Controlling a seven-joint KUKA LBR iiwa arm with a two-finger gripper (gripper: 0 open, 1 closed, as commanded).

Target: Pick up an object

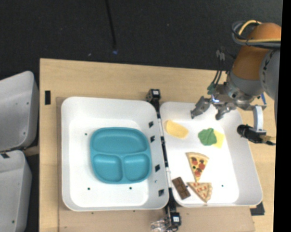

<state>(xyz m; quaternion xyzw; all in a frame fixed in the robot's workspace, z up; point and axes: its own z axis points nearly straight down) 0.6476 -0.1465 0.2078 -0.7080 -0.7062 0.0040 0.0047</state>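
Note:
My gripper (211,111) hangs over the far edge of the right bin (240,155), fingers spread open with nothing between them. Just in front of it lie a yellow oval piece (176,129) and a green leafy piece (208,136) resting on a small yellow piece (218,140). Closer to the front are a pizza slice (197,165), a second pizza slice (201,190) and a brown chocolate bar (181,187).
The left bin (75,134) holds a blue three-compartment tray (120,153). Black clips (154,95) sit along the seam between the bins. The wooden bench (51,80) surrounds both bins; white panels (11,112) stand at the far left.

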